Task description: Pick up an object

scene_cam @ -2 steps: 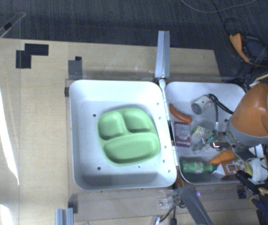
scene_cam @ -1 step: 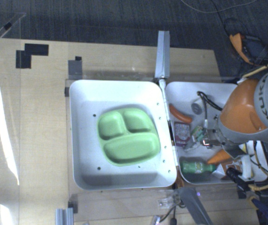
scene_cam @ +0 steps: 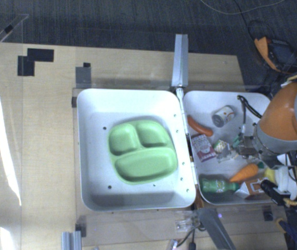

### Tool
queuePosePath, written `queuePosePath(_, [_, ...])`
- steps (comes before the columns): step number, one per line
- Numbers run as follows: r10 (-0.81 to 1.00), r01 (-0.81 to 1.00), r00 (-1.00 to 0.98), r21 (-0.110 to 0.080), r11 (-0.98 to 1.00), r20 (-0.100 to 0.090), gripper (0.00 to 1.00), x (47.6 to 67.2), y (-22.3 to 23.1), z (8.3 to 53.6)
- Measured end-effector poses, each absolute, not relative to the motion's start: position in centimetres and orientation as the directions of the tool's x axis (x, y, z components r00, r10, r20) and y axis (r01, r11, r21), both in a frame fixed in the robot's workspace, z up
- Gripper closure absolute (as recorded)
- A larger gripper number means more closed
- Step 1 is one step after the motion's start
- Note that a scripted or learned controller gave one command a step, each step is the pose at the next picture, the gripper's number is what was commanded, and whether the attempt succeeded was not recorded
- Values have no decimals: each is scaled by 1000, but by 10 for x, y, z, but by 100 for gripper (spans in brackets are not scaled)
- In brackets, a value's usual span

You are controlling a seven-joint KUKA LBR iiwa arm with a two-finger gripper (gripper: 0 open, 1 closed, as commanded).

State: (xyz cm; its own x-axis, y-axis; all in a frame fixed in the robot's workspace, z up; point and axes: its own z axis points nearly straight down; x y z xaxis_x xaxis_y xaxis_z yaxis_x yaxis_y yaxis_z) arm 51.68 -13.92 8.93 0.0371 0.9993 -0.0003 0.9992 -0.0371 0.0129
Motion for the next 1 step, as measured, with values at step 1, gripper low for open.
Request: queuePosePath(1, [999,999,39,10,-39,-2,0,624,-153,88])
